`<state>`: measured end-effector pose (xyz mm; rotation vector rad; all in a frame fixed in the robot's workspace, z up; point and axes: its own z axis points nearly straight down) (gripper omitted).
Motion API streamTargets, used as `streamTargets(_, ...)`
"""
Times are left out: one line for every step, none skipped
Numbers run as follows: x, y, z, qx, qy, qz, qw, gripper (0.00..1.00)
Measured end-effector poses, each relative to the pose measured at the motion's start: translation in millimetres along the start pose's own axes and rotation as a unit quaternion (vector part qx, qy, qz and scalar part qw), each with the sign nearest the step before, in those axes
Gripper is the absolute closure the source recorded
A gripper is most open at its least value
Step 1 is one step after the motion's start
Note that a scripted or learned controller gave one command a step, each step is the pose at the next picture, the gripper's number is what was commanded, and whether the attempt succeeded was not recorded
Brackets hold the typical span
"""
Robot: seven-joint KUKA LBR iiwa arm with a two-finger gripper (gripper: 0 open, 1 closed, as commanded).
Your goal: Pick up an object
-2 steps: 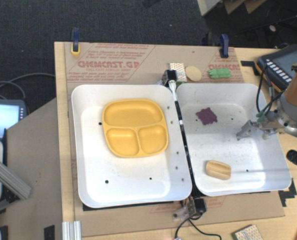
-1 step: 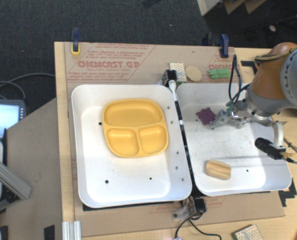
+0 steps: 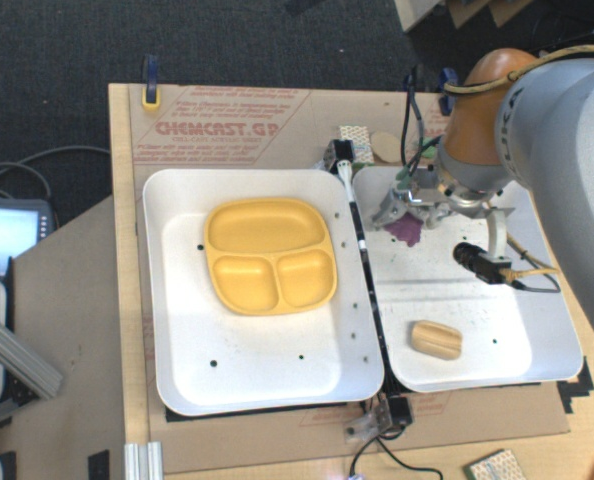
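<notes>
You see the purple object (image 3: 408, 231) in the right bin (image 3: 432, 288), in its far-left part, close to the wall that this bin shares with the other one. It is small and crumpled-looking, and its upper edge is hidden under the gripper (image 3: 417, 206), so you cannot make out its full shape. The gripper hangs directly over it, and the slanted view does not show whether the two touch. You cannot tell whether the gripper is wide or narrow, nor whether it grips anything, because the wrist covers it from above. The arm (image 3: 567, 138) comes in from the right and hides the far-right corner of the right bin; its grey body is cut off at the picture's edge. Nearer to you in the same bin lies a tan block (image 3: 436, 340), well apart from the purple object, with bare white floor between them and more bare floor out to the near rim. The purple object has little room on its left, where the shared wall stands. Across that wall, the left bin (image 3: 257, 358) holds a yellow divided plate (image 3: 271, 255) lying flat in its far half, with open white floor in front of it and narrow margins at its sides.
</notes>
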<state>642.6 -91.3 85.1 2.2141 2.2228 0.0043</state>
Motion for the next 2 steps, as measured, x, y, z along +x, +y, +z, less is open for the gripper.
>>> streamTargets(-2, -1, -10, 0.0, 0.0, 0.001, 1.0, 1.0)
streamTargets(61, -38, -104, 0.001, 0.001, 0.0, 1.0, 1.0)
